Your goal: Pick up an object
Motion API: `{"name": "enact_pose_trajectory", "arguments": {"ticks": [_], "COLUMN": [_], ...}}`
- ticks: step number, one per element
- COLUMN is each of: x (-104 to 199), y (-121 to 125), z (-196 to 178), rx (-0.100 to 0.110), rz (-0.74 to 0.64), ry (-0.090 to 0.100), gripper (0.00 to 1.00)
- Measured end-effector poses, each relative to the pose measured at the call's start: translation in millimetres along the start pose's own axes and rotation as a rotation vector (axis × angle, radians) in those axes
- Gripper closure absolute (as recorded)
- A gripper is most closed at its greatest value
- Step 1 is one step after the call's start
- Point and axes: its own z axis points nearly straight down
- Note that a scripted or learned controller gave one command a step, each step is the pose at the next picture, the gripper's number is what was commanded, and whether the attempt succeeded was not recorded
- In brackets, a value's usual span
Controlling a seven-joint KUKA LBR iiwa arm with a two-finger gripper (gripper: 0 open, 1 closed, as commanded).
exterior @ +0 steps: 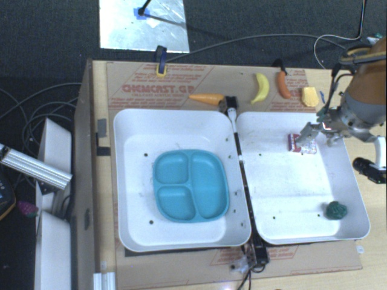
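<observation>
The gripper (309, 139) hovers over the right bin (357, 189) with a small red-and-white object (295, 142) just at its fingertips (jaw state unclear), while 1 green object (336, 210) sits well toward the near corner

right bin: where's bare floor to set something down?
Right bin: the open floor runs through the centre and near-left, between the divider and the green object in the near-right corner. Crowded at the far side, where the claw sits by the small red-and-white item. Left bin: the blue tray takes its middle.
</observation>
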Motion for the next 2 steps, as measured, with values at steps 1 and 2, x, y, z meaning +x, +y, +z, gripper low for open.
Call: {"name": "enact_pose_trajectory", "arguments": {"ticks": [1, 2], "x": [-26, -22], "y": [-61, -7], "z": [3, 66], "rx": [0.001, 0.001], "rz": [0.001, -0.003], "ry": [0.000, 0.002], "gripper": [0.00, 0.00]}}
